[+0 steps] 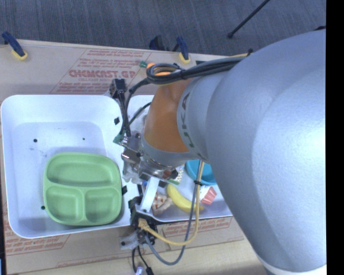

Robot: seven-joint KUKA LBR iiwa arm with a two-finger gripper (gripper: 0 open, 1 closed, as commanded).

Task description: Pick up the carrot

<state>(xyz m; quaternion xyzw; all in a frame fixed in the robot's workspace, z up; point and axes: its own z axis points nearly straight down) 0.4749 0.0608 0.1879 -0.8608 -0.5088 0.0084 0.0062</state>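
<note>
**Arm positioned over the right bin; carrot location unconfirmed.**

At left, the left bin point(11, 130) sits on the worktop point(74, 76) and carries a green divided plate point(83, 188). The plate lies flat and well apart from the working zone, so it is judged to play no part in the pick. At centre, the arm's orange band point(166, 125) stands over the right bin point(218, 209), which places the claw point(152, 173) among that bin's contents. The wrist covers the claw, so whether it is spread or pressed together cannot be told. To its lower right lie a banana point(180, 199) and, just beside it, a blue container point(196, 171). The carrot cannot be picked out. It is judged to lie beneath the wrist in the right bin, which would account for the arm's position.
</note>
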